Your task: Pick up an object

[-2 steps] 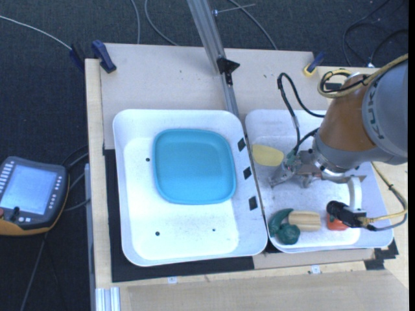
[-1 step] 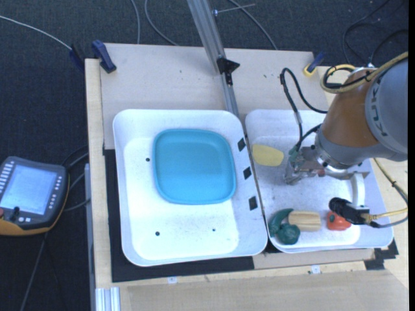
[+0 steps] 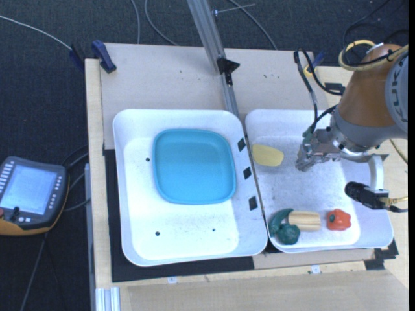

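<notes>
The hand [image 3: 310,155] is seen low inside the right bin [image 3: 285,186], at the end of the grey arm [image 3: 366,109] with its orange band; whether it is released or clenched cannot be told, as its tip is dark and small against the bin floor. No object is seen in it. The nearest candidate, a yellow piece [image 3: 268,155], lies just beside the hand, toward the bin divider. Further from the hand, along the near rim, a green vegetable [image 3: 284,226], a tan block [image 3: 305,221] and a red tomato [image 3: 338,219] are lined up, the first two touching. A blue plate [image 3: 194,166] sits in the left bin [image 3: 130,173], well apart from the hand. Risk noted: a descent at the present spot would likely meet bare floor, since the yellow piece is offset sideways. Its low, flat shape may also slip out of a grasp.
</notes>
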{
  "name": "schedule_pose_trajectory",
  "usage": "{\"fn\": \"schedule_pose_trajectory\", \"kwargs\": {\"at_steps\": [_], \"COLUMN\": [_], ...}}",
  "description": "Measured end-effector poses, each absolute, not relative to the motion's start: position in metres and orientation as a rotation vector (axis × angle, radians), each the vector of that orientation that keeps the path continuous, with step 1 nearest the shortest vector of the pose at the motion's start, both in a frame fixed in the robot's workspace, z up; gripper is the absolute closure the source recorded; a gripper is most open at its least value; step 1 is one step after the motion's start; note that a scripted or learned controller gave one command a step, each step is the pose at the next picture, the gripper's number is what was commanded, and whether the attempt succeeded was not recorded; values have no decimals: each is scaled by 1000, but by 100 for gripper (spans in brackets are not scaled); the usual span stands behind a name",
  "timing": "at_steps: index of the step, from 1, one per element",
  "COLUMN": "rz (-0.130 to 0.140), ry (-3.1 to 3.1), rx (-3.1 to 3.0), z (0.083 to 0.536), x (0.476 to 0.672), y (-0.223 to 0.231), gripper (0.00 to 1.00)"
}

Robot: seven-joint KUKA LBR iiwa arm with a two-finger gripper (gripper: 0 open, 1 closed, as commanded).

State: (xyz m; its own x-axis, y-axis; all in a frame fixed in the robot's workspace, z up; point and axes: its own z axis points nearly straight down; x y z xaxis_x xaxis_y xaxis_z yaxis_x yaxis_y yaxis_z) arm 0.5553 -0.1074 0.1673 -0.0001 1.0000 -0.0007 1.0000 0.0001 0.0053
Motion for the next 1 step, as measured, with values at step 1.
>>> {"fn": "schedule_pose_trajectory", "kwargs": {"at_steps": [1], "rz": [6], "ry": [2219], "rx": [2218], "z": [219], "x": [547], "y": [-103], "gripper": [100]}}
